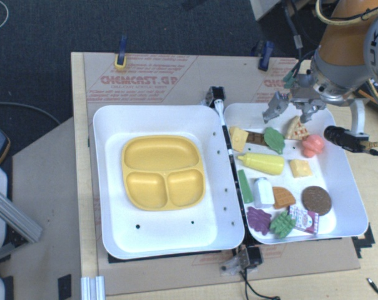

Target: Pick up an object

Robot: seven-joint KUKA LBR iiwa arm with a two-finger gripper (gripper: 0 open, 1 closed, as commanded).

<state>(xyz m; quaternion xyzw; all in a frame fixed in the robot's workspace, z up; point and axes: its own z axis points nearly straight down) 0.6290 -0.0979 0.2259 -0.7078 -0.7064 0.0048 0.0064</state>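
Note:
My gripper [292,112] hangs over the back of the right bin [355,195], fingers spread apart and nothing between them. Just below it lie a waffle-like piece [296,129], a green leaf-shaped toy [275,139] and a pink ball [313,145]. Further forward sit a yellow bottle-shaped toy [263,162], a cheese wedge [239,138], a small yellow cube [300,168], a brown cookie [316,200], an orange slice of bread [283,197], a white block [263,191], purple grapes [258,219], a green broccoli [281,224] and a pink packet [303,220].
The left bin [107,167] holds a yellow three-compartment plate [163,171]. A black clip [215,95] sits at the back where the bins meet. The arm's black cable fitting [344,137] overhangs the right bin's right side. Blue clamps [265,54] hold the cardboard's far edge.

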